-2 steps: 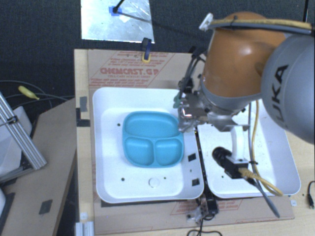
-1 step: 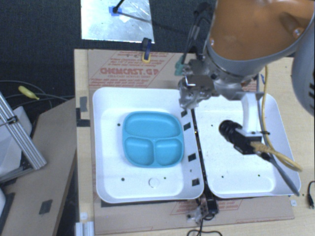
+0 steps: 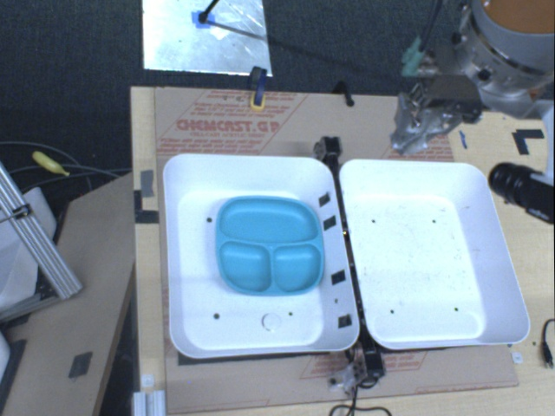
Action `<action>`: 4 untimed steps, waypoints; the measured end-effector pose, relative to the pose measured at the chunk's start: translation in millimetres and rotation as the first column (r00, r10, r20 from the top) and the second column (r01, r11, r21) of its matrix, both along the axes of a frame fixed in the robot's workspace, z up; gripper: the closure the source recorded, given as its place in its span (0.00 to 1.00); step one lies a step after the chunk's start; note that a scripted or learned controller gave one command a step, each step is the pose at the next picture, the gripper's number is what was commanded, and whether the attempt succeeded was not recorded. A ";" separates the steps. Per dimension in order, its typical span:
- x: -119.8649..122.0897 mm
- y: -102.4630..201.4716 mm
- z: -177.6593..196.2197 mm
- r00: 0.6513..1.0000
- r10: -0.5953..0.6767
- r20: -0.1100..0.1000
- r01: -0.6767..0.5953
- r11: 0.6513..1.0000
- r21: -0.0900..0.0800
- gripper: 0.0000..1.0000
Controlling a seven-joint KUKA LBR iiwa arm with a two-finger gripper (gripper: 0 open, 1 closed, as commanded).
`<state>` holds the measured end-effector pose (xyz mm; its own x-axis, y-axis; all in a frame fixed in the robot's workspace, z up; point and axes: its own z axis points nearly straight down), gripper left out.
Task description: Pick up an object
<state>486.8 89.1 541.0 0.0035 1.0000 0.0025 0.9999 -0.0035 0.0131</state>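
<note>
Two bins sit side by side on the worktop (image 3: 217, 111). Inside the left bin (image 3: 186, 232) lies a blue tray (image 3: 267, 245), flat in the middle. At the far edge hangs the hand (image 3: 416, 137); I cannot tell its state. Flat trays are hard to pinch, so it may slip.

The hand (image 3: 420, 133) hangs above the surface (image 3: 494, 141), just beyond the far rim of the right-hand shallow white plastic bin (image 3: 486, 198). Left of the hand and nearer the camera sits the left-hand shallow white plastic bin (image 3: 186, 215), touching the right one along a shared edge. In it, well apart from the hand, lies a blue three-compartment plastic tray (image 3: 269, 244).
</note>
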 end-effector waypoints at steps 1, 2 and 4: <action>-1.3 96.8 -85.3 1.000 0.015 -0.018 -0.016 1.000 -0.002 1.00; 0.2 91.6 -69.4 1.000 0.013 -0.009 -0.013 1.000 0.000 1.00; 1.2 91.8 -47.5 1.000 0.025 -0.004 -0.025 1.000 0.002 1.00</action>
<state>488.0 180.9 493.4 -0.0216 0.9998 0.0042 0.9997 0.0216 0.0092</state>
